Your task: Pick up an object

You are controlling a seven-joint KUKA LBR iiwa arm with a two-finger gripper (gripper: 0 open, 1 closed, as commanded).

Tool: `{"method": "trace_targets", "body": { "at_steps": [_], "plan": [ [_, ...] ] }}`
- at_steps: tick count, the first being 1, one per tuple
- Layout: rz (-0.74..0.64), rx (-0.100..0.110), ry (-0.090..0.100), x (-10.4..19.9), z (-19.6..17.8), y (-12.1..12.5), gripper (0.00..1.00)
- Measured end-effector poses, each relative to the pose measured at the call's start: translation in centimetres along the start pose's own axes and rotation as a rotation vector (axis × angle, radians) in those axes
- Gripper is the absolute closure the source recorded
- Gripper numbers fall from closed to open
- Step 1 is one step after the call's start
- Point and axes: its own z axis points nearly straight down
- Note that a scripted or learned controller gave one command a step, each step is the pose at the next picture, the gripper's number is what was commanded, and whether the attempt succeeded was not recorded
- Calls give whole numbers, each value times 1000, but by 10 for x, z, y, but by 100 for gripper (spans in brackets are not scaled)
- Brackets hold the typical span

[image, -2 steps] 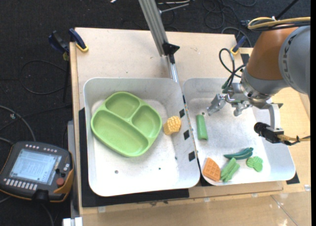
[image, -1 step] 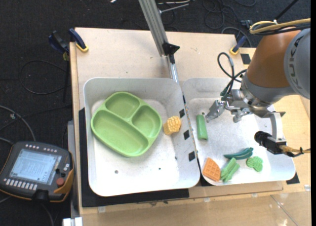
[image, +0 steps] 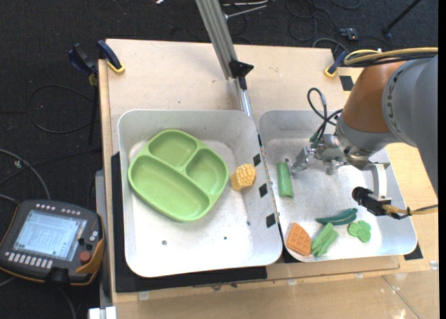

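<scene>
Over the right white bin (image: 390, 244), I've got the gripper (image: 306, 159) (finger state unclear) beside the green plastic cylinder (image: 285, 179), lining up a pick.

We saw even, bright overhead light with soft shadows. The white bins (image: 209, 258) glared mildly, and the dark floor (image: 42, 18) stayed sharp.

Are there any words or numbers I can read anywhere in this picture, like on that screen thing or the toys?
None can be read.
The grey handheld controller with a lit screen, on the floor left of the bench, shows marks too small and blurred to read.
The green divided plastic plate, the yellow toy corn piece and the orange toy waffle carry no writing.
</scene>
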Motion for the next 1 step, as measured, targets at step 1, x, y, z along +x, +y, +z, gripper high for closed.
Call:
{"method": "trace_targets", "body": {
  "at_steps": [1],
  "plan": [
    [-13,-9,4,89,-109,20,0]
  ]
}}
